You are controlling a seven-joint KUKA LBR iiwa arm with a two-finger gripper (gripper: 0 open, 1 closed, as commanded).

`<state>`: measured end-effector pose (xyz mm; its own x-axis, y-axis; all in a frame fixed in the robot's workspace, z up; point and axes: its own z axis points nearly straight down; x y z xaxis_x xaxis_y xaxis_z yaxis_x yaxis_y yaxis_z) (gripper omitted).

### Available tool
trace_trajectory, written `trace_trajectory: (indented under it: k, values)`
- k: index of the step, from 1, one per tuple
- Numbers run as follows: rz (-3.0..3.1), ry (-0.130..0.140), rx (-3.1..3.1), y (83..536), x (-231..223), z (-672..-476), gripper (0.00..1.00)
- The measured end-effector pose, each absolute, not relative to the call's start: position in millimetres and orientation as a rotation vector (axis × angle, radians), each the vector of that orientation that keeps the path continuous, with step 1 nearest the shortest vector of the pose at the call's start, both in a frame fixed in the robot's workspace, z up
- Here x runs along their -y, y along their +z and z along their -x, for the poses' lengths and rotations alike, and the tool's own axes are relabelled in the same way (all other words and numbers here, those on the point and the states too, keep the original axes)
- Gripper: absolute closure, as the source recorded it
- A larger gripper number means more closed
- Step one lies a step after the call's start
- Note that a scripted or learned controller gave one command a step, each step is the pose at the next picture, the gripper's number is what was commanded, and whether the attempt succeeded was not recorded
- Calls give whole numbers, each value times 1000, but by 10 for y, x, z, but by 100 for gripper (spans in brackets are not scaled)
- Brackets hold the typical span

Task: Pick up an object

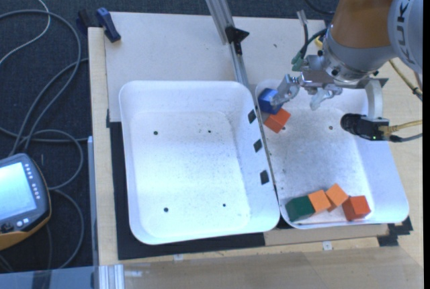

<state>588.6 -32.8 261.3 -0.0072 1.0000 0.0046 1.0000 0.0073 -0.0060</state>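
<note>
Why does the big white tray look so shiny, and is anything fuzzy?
In the camera view, light from above glares off the left tray, washing its rim nearly pure white; the claw looks slightly blurred, while the blocks stay sharp.

The bench (168, 46) bears two white bins (188, 99) side by side.
</note>
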Motion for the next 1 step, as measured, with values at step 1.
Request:
trace_trajectory:
  k: [1]
  values:
    - [2227,-8,2228,2972,667,-6574,0]
